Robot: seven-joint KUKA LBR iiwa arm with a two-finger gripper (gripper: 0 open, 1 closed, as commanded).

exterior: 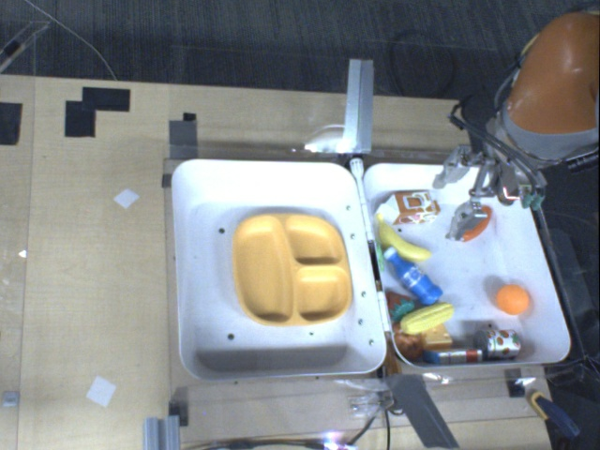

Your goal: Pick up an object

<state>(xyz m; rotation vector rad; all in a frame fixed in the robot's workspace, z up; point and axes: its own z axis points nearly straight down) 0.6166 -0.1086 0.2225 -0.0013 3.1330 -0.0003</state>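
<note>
Bench (pixel 84 279) is light wood, with black tape marks near its far left corner. Two white bins sit side by side on it. Left bin (pixel 202 251) holds just a yellow divided tray (pixel 291 268), sitting about mid-bin, one long compartment on its left and two smaller ones on its right. Right bin (pixel 544 289) carries all the small stuff. Arm (pixel 558 78) comes in over the right bin's far right corner, orange band visible, wrist hardware below it. Gripper (pixel 472 216) hangs over the far half of the right bin, fingers pointing down at a small orange-red piece (pixel 474 221) right at the tips; can't tell how far apart the fingers are or whether that piece is actually pinched between them or just lying on the bin floor under them. Rest of the right bin, along its left edge from far to near: a small brown and white packet (pixel 413 207) near the far left corner, a banana (pixel 397 240) just below it, a blue bottle (pixel 412 279) angled next to the banana, then a corn cob (pixel 426 319) with some dark red bits beside it. Near edge: a small can (pixel 502 343) lying on its side and a marker (pixel 448 355) next to it. An orange ball (pixel 513 299) sits alone toward the right edge, well apart from the gripper.
</note>
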